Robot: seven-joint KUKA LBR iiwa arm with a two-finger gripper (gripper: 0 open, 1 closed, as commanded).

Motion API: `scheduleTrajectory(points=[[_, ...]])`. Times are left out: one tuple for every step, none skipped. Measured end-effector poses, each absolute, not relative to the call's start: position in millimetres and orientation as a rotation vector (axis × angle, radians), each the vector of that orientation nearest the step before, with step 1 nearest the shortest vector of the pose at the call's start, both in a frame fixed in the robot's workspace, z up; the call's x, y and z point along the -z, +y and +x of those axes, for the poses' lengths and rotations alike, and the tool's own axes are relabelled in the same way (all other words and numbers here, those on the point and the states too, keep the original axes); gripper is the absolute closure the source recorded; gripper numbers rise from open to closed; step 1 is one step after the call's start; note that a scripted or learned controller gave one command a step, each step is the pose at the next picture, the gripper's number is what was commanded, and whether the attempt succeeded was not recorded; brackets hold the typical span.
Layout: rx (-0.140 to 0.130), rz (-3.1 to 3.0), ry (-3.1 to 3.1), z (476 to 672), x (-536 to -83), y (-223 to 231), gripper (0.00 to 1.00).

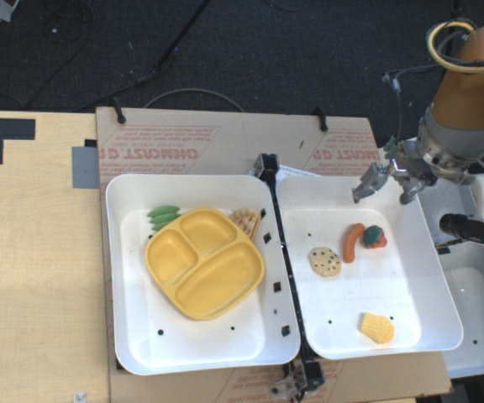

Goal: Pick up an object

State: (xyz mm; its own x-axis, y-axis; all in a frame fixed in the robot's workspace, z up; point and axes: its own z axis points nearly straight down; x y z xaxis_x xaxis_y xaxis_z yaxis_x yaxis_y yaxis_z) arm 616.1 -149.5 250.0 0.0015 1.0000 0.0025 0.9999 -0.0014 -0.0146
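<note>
In the right bin lie a chocolate-chip cookie, an orange sausage, a red and green strawberry-like piece and a yellow corn piece. My gripper hangs over the bin's far right corner, above and right of the sausage. Its two fingers are spread apart with nothing between them. The left bin holds a yellow divided plate, a green pea pod and a tan waffle piece.
A black divider clip joins the two bins at the back. Cardboard lies under the bins. A wooden bench top stretches to the left. A black knob sticks out just right of the right bin.
</note>
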Motion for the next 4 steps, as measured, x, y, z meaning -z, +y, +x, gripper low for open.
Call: scheduleTrajectory(points=[[-0.003,-2.219,-2.220,618.3,-256.8,-149.5,0.00],[-0.007,-2.217,-2.216,608.2,-198.0,-149.8,0.00],[-0.007,-2.217,-2.217,612.4,-150.1,-155.5,0.00],[-0.006,-2.213,-2.222,620.7,-92.9,-151.3,0.00]])
